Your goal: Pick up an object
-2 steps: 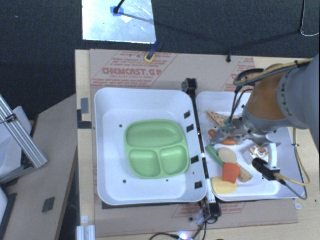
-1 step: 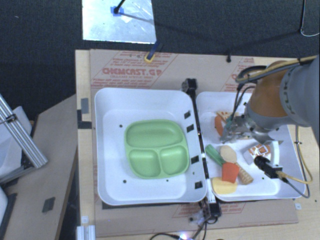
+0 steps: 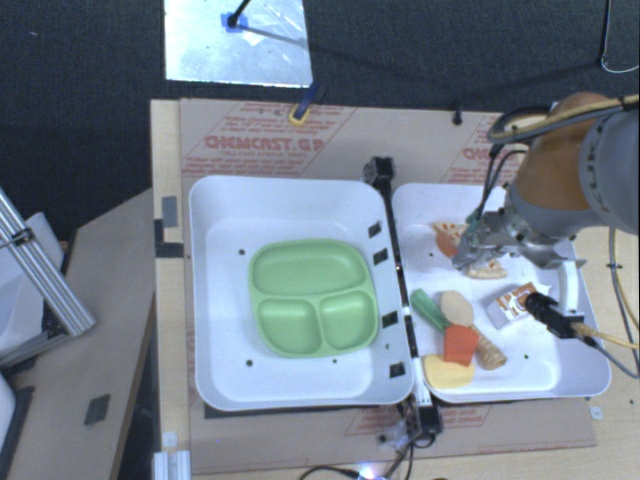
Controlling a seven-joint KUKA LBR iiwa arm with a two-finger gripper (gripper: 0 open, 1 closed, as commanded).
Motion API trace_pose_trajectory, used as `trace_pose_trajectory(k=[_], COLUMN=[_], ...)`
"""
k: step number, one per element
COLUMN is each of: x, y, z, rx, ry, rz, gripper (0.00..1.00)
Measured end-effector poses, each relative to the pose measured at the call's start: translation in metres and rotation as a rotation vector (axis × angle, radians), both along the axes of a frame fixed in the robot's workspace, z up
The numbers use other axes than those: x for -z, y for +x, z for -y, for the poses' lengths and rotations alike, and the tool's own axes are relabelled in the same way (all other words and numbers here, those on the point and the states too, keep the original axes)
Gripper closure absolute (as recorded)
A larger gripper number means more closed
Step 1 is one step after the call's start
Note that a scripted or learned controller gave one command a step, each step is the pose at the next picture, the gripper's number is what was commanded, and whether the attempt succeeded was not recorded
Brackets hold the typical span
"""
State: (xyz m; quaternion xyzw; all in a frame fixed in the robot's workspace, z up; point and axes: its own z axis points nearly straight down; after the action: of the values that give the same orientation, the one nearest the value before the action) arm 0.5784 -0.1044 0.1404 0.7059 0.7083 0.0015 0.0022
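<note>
The right bin (image 3: 575, 368) holds several toy foods: a pizza slice (image 3: 452, 236) near the back, a green cucumber (image 3: 430, 310), a pale potato-like piece (image 3: 457, 307), an orange-red block (image 3: 460, 345), a yellow piece (image 3: 448, 373), a tan roll (image 3: 489, 353) and a small brown-and-white packet (image 3: 512, 302). My gripper (image 3: 474, 255) reaches down from the right over the back of this bin, right beside the pizza slice and on top of a flat orange-and-white piece (image 3: 488, 267). The wrist hides the fingertips.
The left bin (image 3: 215, 268) carries a green three-compartment tray (image 3: 307, 296). A black divider clip strip (image 3: 392, 268) runs between the bins. The arm's orange band (image 3: 555, 168) hangs over the right bin's back edge. A metal plate (image 3: 238, 28) lies beyond the bench.
</note>
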Motion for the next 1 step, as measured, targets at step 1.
trace_pose_trajectory(k=[1], x=[-0.0594], y=[0.0058], z=[0.0087], rx=[0.000], ry=[-0.001], rz=[0.002], gripper=[1.00])
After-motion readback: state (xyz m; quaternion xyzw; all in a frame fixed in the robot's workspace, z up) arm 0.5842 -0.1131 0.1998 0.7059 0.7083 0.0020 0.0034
